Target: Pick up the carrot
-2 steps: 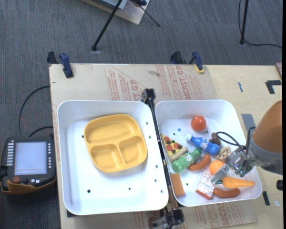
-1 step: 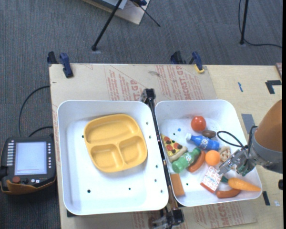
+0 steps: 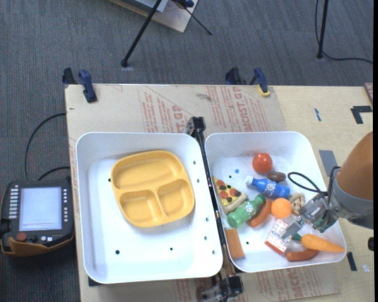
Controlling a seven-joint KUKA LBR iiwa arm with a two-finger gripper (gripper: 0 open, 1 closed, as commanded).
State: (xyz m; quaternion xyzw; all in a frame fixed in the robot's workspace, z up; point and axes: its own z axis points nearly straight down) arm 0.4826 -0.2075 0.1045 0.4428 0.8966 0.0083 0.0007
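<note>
Jaws of my gripper (image 3: 300,224): spread or closed, I cannot tell. They hover in the right bin (image 3: 302,145), just above the carrot (image 3: 322,243) lying near its front corner.

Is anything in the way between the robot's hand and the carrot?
No, nothing visible. The hand hovers in the right bin, right next to the carrot near the bin's front right corner. A small red and white packet lies on its other side.

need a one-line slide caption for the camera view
Gripper hovers by the carrot in the right bin of toy food; yellow tray in the left bin.
</note>
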